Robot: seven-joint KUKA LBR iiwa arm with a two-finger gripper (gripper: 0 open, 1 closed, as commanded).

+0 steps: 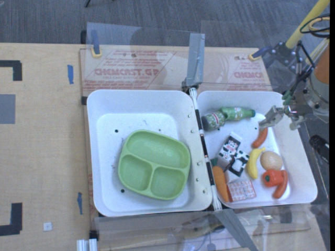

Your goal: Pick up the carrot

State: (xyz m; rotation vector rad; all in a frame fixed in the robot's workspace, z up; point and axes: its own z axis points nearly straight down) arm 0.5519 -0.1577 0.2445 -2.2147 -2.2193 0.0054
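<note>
Jaws on the gripper [273,117] are hanging over the far right of the right bin [309,184] — whether parted or closed cannot be told. Meanwhile the carrot [221,183] is lying at the bin's near left edge, well apart, beside a small red-and-white packet [242,190].

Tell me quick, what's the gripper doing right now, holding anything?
Gripper: above the right bin's upper right part, holding nothing; the carrot lies by the bin's lower left wall. Open or closed cannot be told.
</note>
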